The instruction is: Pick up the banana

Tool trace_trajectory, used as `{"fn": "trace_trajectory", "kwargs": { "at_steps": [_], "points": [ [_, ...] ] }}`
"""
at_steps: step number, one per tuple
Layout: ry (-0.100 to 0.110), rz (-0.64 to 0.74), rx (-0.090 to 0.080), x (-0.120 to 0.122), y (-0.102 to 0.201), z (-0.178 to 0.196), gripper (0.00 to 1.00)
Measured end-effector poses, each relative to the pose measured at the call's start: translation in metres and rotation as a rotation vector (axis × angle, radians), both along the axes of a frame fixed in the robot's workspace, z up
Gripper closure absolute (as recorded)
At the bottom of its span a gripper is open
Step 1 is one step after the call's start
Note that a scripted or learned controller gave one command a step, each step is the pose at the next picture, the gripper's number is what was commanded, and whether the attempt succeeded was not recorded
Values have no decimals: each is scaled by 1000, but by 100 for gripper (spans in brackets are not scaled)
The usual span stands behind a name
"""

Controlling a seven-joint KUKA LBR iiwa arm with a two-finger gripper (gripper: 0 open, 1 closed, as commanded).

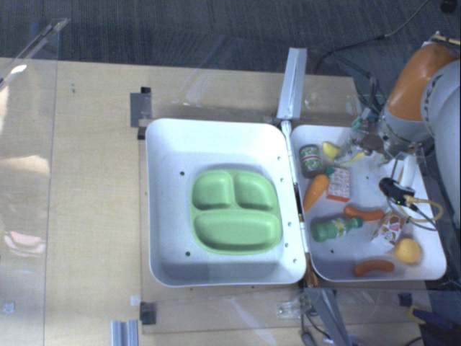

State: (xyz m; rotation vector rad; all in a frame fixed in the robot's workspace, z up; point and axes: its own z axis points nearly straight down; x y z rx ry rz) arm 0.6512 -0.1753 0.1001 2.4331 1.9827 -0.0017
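So the banana (330,149) sits at the back of the right bin (432,272), just beside a small can (310,158), with a carrot (315,190) in front. The hand (366,140) hovers right next to it; honestly can't tell if it's open or closed. Left bin (162,193) holds a green tray (235,210).
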Motion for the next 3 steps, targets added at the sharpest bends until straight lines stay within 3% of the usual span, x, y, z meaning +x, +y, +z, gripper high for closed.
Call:
{"fn": "trace_trajectory", "kwargs": {
  "at_steps": [1,2,3],
  "points": [
    [12,-11,-1,15,37,-13,0],
    [6,-6,-6,17,36,1,100],
    [-9,-233,2,20,6,88,100]
  ]
}}
